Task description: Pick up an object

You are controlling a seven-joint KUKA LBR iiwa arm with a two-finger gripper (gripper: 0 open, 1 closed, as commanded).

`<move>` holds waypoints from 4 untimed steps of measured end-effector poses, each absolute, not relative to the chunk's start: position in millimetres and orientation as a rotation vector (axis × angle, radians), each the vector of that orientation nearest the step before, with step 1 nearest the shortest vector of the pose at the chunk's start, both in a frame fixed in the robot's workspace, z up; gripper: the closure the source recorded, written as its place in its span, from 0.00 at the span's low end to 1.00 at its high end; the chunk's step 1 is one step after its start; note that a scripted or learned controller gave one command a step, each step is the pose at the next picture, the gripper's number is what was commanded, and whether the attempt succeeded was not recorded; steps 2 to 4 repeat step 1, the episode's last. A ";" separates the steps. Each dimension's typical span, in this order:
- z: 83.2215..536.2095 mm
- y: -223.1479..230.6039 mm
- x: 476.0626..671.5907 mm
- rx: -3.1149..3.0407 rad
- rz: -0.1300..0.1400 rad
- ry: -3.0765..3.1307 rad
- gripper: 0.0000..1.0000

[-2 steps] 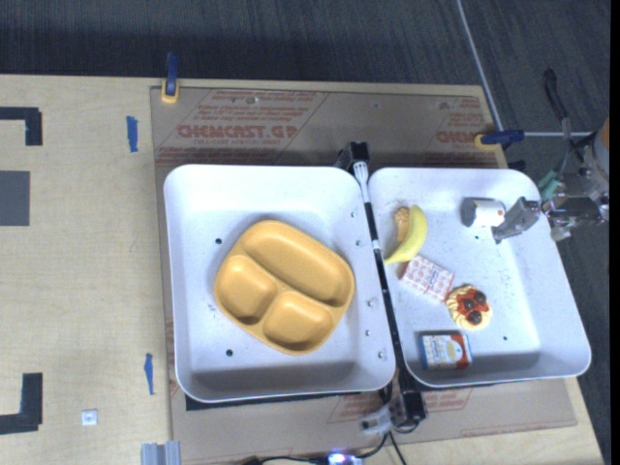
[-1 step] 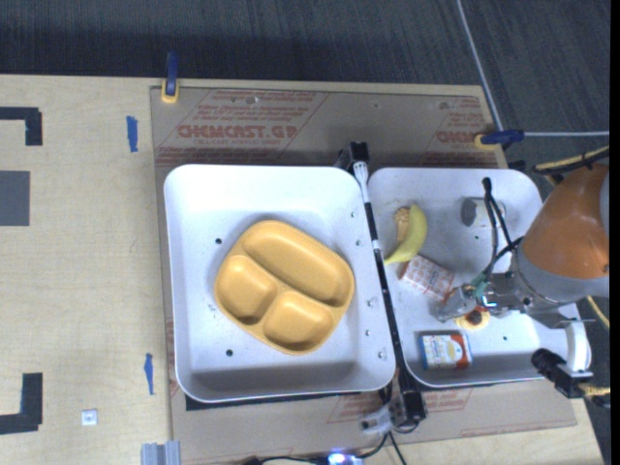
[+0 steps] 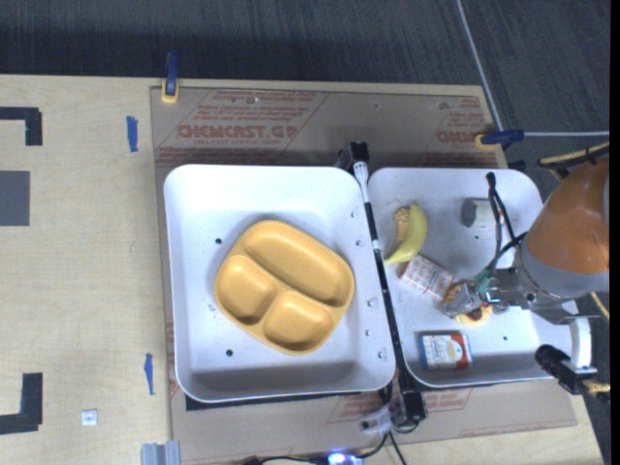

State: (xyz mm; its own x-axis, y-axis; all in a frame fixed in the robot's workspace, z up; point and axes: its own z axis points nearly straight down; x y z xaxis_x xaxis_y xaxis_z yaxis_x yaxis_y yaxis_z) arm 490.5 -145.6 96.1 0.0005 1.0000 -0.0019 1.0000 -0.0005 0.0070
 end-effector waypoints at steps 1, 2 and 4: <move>185.0 -66.3 491.5 2.219 0.003 2.223 1.00; 185.0 -66.3 491.5 2.219 0.003 2.223 1.00; 185.0 -66.3 491.5 2.219 0.003 2.223 1.00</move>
